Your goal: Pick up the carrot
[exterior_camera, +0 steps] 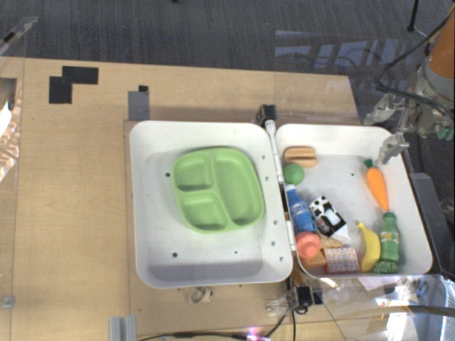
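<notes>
The surface [71,190] carries two white bins; the left bin [153,261] holds a green divided plate [217,189]. In the right bin [341,165], the carrot [377,185] lies just below the claw [391,148], apart from it. I cannot tell how wide the claw stands.
</notes>
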Action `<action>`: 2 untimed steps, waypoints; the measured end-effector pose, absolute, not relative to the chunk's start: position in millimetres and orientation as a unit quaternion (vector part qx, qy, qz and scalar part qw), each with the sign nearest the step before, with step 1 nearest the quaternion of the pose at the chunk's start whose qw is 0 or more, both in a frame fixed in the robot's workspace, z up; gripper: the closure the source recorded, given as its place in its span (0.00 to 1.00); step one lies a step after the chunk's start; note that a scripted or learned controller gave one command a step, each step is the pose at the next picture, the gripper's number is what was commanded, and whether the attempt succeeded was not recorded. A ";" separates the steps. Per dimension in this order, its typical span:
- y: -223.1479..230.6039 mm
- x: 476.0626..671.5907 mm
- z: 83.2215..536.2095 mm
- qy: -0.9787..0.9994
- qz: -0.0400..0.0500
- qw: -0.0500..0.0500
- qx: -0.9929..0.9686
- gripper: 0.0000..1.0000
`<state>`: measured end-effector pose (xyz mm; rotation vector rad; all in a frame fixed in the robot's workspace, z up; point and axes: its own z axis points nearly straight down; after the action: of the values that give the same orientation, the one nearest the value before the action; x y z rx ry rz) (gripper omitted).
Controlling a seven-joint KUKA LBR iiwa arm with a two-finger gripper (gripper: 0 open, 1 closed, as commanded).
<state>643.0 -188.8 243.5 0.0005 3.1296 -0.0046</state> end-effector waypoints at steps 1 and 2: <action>-206.1 660.6 90.3 1.000 -0.001 0.003 0.026 0.00; -205.2 624.6 88.8 0.999 -0.001 0.006 -0.038 0.00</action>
<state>624.6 -205.2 88.8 -0.1199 3.1264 -0.0034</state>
